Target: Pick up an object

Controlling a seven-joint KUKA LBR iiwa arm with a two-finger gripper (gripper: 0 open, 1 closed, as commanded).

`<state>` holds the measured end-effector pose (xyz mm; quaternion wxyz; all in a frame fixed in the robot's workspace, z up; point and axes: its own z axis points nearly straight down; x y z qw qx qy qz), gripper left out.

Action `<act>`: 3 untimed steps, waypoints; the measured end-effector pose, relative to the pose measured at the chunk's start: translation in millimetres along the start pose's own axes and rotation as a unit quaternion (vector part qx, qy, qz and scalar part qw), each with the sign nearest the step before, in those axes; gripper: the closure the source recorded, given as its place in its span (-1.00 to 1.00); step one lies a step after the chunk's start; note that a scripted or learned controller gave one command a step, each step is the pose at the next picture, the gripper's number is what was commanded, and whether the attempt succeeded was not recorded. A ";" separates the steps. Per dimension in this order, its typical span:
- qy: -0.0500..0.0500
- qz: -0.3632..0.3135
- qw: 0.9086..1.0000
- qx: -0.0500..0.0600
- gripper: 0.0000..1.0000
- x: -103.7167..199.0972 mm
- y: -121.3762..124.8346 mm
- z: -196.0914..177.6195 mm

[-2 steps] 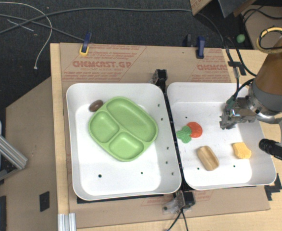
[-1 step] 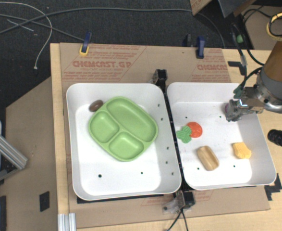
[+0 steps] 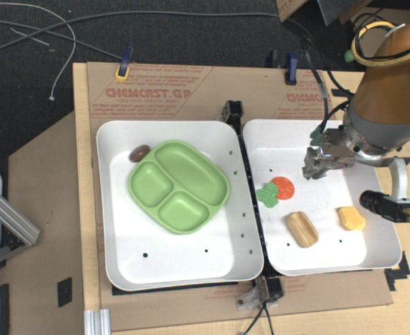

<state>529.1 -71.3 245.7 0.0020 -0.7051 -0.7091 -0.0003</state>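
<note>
In the right bin (image 3: 288, 135) lie a red and green toy vegetable (image 3: 276, 190), a tan bread-like piece (image 3: 302, 229) and a yellow piece (image 3: 351, 218). My gripper (image 3: 315, 167) hangs over the bin's upper middle, up and to the right of the red and green toy and apart from it. Nothing shows between the fingers.
The left bin (image 3: 114, 187) holds a green divided plate (image 3: 179, 185) and a small brown object (image 3: 140, 153) at the plate's upper left. A black bracket (image 3: 232, 110) sits between the bins at the back. A black part (image 3: 385, 205) juts in at the right.
</note>
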 end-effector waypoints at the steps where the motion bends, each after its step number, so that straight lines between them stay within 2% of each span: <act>1: 0.000 0.000 1.000 0.001 1.00 50.8 -5.5 13.9; 2: -0.001 0.000 1.000 -0.001 1.00 97.6 -5.2 10.0; 3: 0.000 -0.001 1.000 0.001 1.00 156.2 -17.3 21.1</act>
